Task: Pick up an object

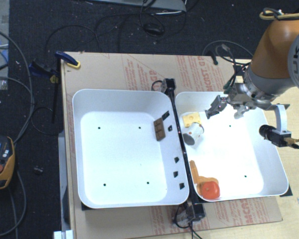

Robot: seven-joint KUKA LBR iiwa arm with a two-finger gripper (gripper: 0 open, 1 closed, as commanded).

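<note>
Grey arm with orange band [278,44] reaching in from right, wrist angled down-left; two-finger gripper [228,108] spread, holding nothing.

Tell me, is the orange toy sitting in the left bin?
No, the orange toy lies in the near corner of the right bin, beside the wall between the two bins.

Dark speckled carpet [114,34] with loose cables [20,83] around a cardboard-topped bench [119,66].

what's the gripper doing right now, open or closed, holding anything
gripper: open, nothing between its fingers, poised over the right bin up and right of the yellow block.
</note>
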